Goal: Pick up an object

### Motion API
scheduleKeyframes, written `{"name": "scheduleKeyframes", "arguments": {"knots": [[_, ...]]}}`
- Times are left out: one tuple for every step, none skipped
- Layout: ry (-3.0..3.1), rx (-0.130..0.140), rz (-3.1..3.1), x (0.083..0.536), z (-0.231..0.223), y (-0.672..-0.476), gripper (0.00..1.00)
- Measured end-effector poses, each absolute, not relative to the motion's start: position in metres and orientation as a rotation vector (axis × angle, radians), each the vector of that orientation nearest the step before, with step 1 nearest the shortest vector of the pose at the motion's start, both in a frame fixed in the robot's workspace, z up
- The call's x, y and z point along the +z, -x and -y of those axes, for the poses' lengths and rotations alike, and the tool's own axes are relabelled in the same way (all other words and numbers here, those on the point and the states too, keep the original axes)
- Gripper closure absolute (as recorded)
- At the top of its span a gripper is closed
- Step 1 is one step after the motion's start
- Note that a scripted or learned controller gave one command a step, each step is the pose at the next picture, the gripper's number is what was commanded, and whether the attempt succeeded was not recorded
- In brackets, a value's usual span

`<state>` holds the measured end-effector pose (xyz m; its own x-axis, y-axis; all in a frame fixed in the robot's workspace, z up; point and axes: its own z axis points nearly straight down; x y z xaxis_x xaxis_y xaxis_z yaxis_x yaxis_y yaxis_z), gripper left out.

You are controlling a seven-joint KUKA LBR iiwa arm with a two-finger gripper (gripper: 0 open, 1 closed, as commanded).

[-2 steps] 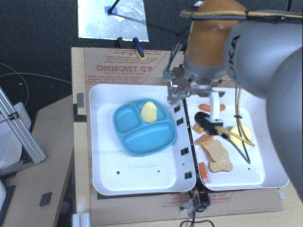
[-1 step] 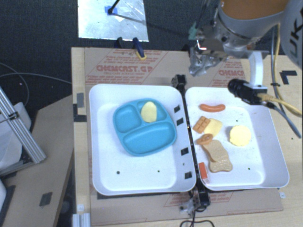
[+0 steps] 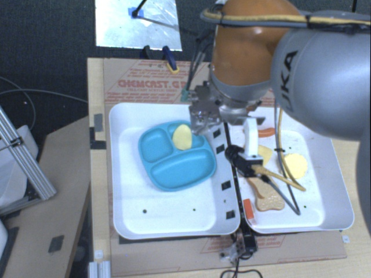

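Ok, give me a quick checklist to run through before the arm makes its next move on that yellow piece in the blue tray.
1. Yellow piece lies in a top compartment of the blue tray: ok.
2. Gripper beside the piece, at its upper right: ok.
3. Finger opening: cannot tell.
4. Piece between the fingers: cannot tell.
5. Tray flat inside the left bin: ok.
6. Right bin items apart from the gripper: ok.

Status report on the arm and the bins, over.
Gripper low over left bin, beside yellow piece on blue divided plate. Grasp unconfirmed. Right bin holds assorted toy food, untouched.
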<state>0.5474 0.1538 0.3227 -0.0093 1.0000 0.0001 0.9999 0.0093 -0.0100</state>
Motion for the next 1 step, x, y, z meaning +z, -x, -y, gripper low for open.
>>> {"name": "scheduleKeyframes", "arguments": {"knots": [[2.216,-0.010,2.229,0.3793,-0.1531,-0.5055,1.00]]}}
